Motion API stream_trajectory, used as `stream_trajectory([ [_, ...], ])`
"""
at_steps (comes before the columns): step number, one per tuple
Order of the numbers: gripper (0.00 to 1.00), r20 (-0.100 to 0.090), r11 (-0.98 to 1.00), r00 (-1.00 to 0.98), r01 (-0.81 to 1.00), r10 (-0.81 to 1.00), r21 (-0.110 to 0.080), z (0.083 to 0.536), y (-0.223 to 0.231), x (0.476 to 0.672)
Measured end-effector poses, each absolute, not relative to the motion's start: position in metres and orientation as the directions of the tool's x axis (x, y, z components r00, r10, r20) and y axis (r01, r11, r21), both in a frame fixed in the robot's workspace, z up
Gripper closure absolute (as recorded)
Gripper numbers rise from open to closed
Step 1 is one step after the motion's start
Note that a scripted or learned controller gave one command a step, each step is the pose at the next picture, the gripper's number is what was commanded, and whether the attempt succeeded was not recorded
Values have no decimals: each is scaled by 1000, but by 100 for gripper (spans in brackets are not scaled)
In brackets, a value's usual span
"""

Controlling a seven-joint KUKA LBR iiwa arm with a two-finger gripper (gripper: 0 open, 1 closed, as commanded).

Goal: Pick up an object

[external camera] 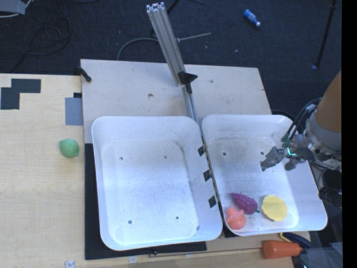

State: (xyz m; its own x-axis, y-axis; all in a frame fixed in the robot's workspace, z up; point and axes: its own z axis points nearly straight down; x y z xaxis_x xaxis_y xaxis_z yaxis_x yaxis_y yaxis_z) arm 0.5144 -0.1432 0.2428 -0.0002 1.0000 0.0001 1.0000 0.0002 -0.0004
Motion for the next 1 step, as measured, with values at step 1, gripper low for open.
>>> stream_trajectory([
  [1, 0, 0, 0, 0, 1000, 1000, -1, 243, -143, 514],
])
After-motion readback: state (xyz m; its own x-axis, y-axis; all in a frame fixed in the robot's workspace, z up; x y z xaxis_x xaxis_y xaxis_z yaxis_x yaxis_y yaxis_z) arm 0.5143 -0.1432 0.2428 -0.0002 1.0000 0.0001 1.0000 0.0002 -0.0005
